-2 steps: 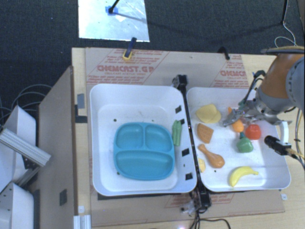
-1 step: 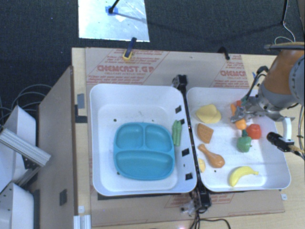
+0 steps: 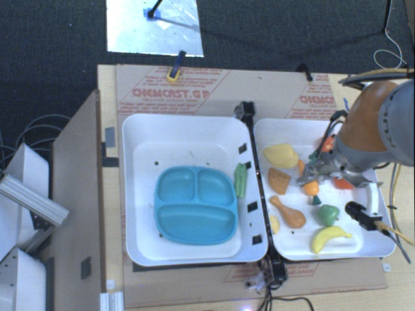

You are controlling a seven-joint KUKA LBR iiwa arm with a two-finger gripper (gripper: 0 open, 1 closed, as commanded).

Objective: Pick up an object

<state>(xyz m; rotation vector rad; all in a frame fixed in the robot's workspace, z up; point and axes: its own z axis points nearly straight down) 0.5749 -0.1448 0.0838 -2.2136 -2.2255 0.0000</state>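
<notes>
Beneath the arm (image 3: 373, 125), jaws (image 3: 310, 175) and small orange piece (image 3: 312, 188) partly hidden.

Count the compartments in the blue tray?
3: two small ones side by side along the far edge of the blue tray, one long one along its near edge. Tray sits in the left bin.

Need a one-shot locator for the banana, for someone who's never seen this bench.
Go to the right bin, the one full of toy food. At its near edge lies the banana, just below the green pepper. It is the only curved, bright yellow piece there.
</notes>
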